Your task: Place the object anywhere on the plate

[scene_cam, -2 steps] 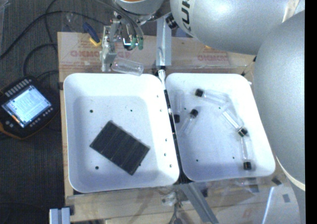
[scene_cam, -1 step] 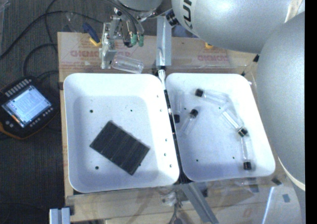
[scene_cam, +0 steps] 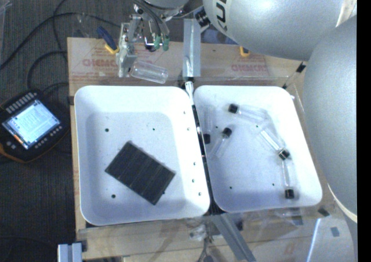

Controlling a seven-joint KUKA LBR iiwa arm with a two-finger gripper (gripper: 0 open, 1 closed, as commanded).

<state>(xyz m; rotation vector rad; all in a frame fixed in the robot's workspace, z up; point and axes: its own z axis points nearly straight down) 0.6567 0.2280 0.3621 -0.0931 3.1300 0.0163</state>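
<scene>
A dark grey rectangular plate (scene_cam: 139, 172) lies flat in the left bin (scene_cam: 93, 104), turned at an angle. My gripper (scene_cam: 128, 67) hangs beyond the left bin's far rim, over the brown bench board. A clear plastic vial (scene_cam: 151, 73) sticks out to the right from between its fingertips, lying almost level and raised off the board. The gripper is shut on the vial's left end. The plate sits well nearer the camera than the gripper and a little right of it.
The right bin (scene_cam: 301, 139) holds several clear vials with black caps (scene_cam: 233, 108). A grey metal post (scene_cam: 191, 52) stands just right of the gripper, at the back where the bins meet. A pendant with a lit screen (scene_cam: 32, 124) lies left of the bench.
</scene>
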